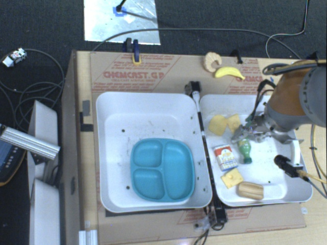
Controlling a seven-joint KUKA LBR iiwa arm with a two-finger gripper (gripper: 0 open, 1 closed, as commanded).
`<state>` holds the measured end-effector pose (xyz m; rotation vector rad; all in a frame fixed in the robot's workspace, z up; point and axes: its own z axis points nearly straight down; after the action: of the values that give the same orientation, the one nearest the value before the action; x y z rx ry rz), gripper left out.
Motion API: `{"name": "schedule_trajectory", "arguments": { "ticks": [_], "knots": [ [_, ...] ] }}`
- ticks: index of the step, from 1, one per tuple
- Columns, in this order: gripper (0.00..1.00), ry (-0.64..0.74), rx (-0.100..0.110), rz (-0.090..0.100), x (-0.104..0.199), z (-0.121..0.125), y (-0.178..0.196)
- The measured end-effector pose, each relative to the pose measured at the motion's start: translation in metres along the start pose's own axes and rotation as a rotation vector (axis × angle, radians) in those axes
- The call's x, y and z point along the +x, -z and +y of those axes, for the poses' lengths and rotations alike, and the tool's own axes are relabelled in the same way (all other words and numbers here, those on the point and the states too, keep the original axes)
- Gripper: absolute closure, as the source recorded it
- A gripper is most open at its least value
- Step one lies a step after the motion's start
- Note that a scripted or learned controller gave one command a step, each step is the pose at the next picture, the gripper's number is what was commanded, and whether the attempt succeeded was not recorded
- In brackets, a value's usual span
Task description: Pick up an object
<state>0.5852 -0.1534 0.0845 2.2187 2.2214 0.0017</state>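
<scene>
While a small green bottle is lying near the middle of the right-hand white bin, the end effector is hovering right over the bottle's upper end. From this slanted view I cannot tell whether it is spread apart, closed together or clamped on anything. It may be touching the bottle's top, though the metal parts are blurring into each other there. The grey arm, with its orange band, is reaching in over the bin's far right edge.

A small white carton with a red label is sitting just beside the bottle on the left. Two pale yellow blocks are resting side by side toward the bin's far left corner. A yellow wedge that looks like cheese is lying nearer the front. A tan bread-like loaf is sitting just beside the wedge, close to the front wall.

Across the divider, the left-hand white bin is carrying a blue divided plate.

Both bins are standing on the cardboard-covered worktop. Behind the right-hand bin a banana is lying on the cardboard. A pale, curled piece is sitting just beside the banana. Farther left a blue and yellow clamp is gripping the worktop's back edge.
</scene>
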Motion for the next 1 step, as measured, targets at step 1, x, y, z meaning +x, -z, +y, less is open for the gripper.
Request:
{"name": "schedule_trajectory", "arguments": {
  "ticks": [1],
  "knots": [
    [0.00, 0.000, 0.001, 0.000, 0.0093, -0.0336, -0.0001]
  ]
}}
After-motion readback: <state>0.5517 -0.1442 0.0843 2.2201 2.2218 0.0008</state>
